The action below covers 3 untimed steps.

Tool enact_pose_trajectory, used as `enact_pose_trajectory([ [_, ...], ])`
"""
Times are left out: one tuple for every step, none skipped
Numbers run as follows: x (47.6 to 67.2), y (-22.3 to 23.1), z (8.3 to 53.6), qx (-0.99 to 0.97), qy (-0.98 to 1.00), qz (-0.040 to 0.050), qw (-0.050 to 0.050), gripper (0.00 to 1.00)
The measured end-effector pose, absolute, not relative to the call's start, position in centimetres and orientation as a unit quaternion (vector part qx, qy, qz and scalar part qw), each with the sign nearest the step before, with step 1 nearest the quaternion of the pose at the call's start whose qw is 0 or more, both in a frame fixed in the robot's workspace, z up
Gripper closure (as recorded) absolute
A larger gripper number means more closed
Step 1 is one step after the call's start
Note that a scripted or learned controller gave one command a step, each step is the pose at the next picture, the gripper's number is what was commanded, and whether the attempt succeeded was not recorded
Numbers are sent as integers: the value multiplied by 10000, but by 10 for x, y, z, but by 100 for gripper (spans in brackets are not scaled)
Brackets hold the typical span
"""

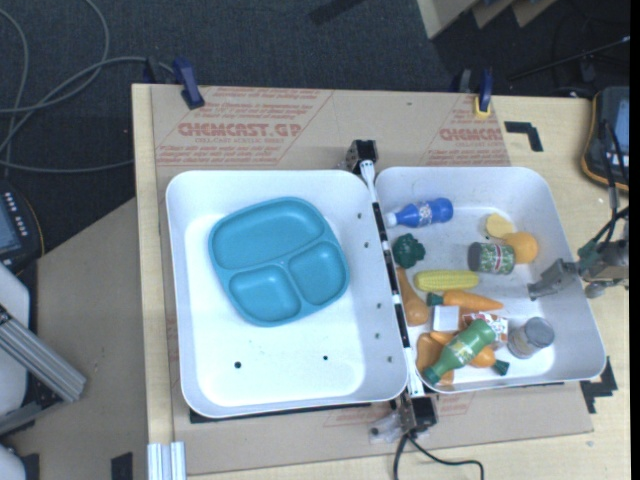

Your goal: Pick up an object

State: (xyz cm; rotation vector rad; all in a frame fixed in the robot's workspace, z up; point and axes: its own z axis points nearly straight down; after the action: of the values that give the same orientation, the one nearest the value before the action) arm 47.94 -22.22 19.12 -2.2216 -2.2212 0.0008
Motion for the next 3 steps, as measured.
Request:
enact_pose_trajectory([
  [550, -150, 143, -7036, -7106, -15, 1, 0],
  [588, -170, 100, -7073, -7069, 2, 8, 0],
  [487, -107, 84, -7070, -7072, 11, 51, 0],
])
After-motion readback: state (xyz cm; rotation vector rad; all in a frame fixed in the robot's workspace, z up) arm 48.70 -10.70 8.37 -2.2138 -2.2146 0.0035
